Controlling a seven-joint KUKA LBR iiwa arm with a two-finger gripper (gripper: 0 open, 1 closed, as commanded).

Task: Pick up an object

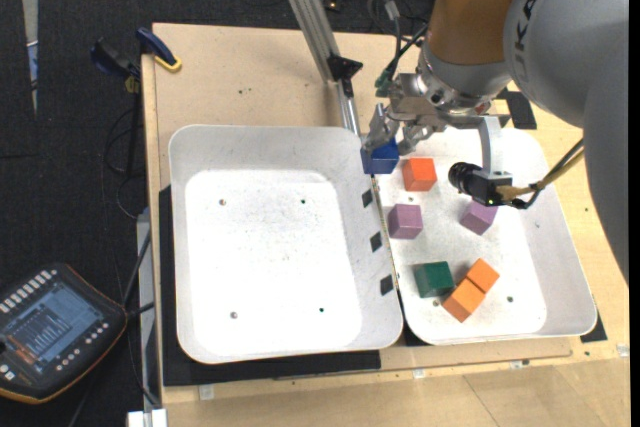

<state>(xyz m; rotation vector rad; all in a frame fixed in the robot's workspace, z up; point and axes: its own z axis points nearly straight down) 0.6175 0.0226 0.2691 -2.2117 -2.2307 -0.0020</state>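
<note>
Two white bins sit side by side on my wooden bench point(250, 75). At the right bin's point(560, 305) upper-left corner, I see the gripper point(383, 147) with its fingers closed on a blue block point(380, 159). Orange, purple and green blocks lie nearby.

Plywood bench point(250, 80): two white bins side by side, left bin point(200, 315) & right bin point(560, 300); blue clamp point(150, 45) at far-left corner.

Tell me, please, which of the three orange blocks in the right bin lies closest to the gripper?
The lone orange block at the bin's far end, just right of the gripper and blue block. The other two orange blocks touch at the near end.
</note>
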